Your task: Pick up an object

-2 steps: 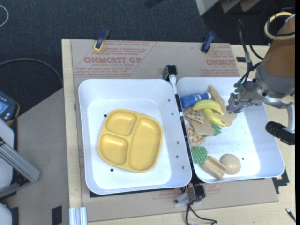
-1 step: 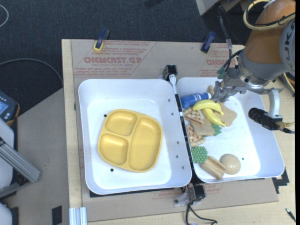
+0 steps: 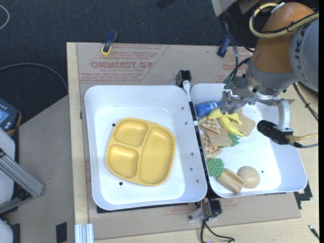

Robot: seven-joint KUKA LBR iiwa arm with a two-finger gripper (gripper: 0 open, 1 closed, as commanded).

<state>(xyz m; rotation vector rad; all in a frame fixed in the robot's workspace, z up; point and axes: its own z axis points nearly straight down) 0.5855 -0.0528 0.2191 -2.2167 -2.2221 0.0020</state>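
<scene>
The right bin (image 3: 283, 178) holds a pile of toy food: a yellow banana (image 3: 229, 122), a blue can (image 3: 206, 108), crackers (image 3: 211, 130), a tan bread slice (image 3: 246, 125), a green piece (image 3: 215, 166), a hot-dog bun (image 3: 229, 180) and a round tan roll (image 3: 248, 175). My gripper (image 3: 229, 103) hangs low over the far part of this pile, right above the banana and beside the blue can. Its fingers point down into the pile and I see nothing lifted between them.
The left bin (image 3: 96, 105) holds a yellow divided plate (image 3: 140, 151). A black cylinder with a cable (image 3: 273, 132) sticks out from the arm over the right bin. Clamps (image 3: 183, 78) sit at the seam between the bins.
</scene>
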